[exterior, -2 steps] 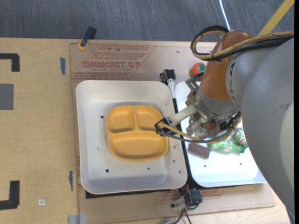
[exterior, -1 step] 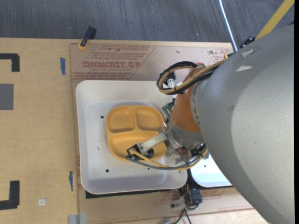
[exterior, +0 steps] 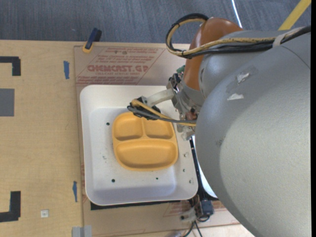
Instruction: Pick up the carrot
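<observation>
Arm (exterior: 256, 127) looms over the white bin (exterior: 94, 132), gripper (exterior: 183, 117) low beside the yellow divided plate (exterior: 145, 149); can't tell its grip, can't place the carrot, so pickup looks undone, I'd say

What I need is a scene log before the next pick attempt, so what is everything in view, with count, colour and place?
bin: one, white, mid-view on the cardboard sheet
divided plate: one, yellow-orange, three compartments, lying in the bin, right of its middle
cardboard sheet: one, brown with red print, under the bin
tape pieces: two, blue, along the sheet's left edge
clip: one, blue and orange, at the sheet's upper left corner
corner marks: two, black, at the bench's far left
bench: one, tan, under everything
floor: grey-blue carpet, along the top
arm: one, grey with an orange band, reaching in from the right over the bin's right side
</observation>
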Robot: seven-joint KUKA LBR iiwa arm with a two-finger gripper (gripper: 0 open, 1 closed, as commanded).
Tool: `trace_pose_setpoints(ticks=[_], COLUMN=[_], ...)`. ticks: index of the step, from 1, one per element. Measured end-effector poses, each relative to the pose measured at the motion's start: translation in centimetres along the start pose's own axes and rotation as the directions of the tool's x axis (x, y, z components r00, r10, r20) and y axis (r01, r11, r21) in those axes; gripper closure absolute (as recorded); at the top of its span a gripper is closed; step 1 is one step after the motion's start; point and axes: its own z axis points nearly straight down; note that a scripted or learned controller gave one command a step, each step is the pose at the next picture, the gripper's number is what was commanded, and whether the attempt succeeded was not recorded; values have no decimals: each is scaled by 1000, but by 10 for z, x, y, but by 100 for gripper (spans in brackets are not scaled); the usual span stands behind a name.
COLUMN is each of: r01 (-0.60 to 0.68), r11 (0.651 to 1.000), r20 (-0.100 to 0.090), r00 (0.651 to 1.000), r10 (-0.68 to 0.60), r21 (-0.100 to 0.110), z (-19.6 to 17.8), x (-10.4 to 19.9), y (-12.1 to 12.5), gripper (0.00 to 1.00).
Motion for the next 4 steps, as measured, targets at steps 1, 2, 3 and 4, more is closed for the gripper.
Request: trace_pose_setpoints(ticks=[1,2,3,4], r01=[98,-8,-8,-10], r11=[995,1000,1000,1000], r20=[4,5,0,1], r00=[995,1000,1000,1000], r10=[-98,8,8,10], r21=[3,2,0,0], z=[-44,23,-20,-52], x=[-57,-63,-65,-74], y=[29,3,-18,25], gripper=[100,100,100,100])
